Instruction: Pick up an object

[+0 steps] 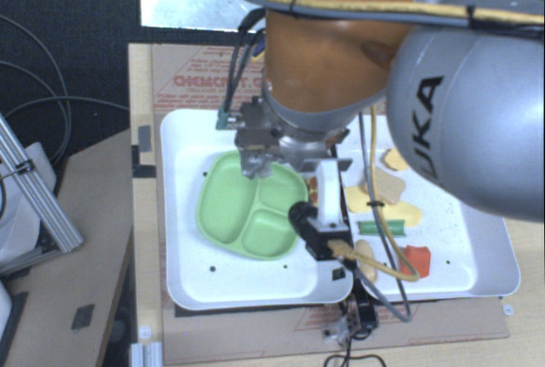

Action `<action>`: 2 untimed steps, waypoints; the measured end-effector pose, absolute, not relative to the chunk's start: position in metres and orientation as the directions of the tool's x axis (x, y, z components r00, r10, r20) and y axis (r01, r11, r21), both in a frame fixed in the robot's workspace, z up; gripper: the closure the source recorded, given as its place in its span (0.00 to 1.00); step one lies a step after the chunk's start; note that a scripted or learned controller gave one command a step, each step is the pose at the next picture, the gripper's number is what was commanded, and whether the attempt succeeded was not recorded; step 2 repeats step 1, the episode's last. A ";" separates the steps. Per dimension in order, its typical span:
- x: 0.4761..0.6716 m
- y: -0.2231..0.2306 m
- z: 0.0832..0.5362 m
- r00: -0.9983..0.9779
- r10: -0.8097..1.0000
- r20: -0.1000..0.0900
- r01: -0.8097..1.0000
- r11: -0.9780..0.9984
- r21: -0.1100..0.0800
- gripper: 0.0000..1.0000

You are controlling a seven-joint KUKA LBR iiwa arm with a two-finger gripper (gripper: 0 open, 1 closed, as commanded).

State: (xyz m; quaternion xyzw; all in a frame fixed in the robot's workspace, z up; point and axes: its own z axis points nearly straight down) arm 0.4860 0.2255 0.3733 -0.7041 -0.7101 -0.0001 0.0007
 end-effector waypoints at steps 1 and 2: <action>0.587 0.234 0.256 0.001 1.000 -0.002 1.000 -0.001 0.000 1.00; 0.587 0.234 0.256 0.001 1.000 -0.002 1.000 -0.001 0.000 1.00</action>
